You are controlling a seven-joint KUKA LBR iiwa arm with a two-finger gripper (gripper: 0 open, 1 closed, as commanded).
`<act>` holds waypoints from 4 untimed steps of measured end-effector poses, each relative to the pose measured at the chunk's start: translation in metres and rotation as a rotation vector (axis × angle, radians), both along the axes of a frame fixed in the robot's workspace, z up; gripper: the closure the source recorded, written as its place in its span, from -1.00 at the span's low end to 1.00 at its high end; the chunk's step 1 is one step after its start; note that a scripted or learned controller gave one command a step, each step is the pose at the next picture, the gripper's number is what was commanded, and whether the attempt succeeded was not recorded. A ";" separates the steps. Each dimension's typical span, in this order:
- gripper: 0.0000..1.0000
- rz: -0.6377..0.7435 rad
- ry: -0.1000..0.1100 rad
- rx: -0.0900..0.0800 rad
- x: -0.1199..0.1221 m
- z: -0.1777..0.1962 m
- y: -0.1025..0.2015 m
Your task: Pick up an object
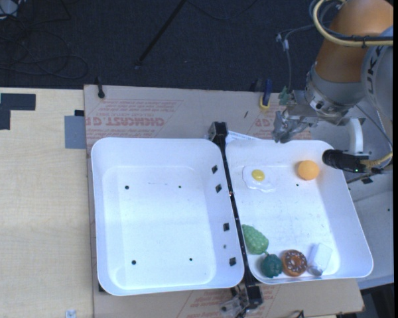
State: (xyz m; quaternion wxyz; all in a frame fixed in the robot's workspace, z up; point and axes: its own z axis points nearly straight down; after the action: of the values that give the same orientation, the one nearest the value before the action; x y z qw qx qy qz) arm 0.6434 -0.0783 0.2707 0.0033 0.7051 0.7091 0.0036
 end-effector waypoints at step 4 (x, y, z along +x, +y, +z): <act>1.00 -0.004 0.007 -0.001 -0.158 0.099 -0.113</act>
State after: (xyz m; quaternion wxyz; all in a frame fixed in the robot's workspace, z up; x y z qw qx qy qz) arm 0.4852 -0.1911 0.3701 0.0013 0.7067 0.7075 0.0010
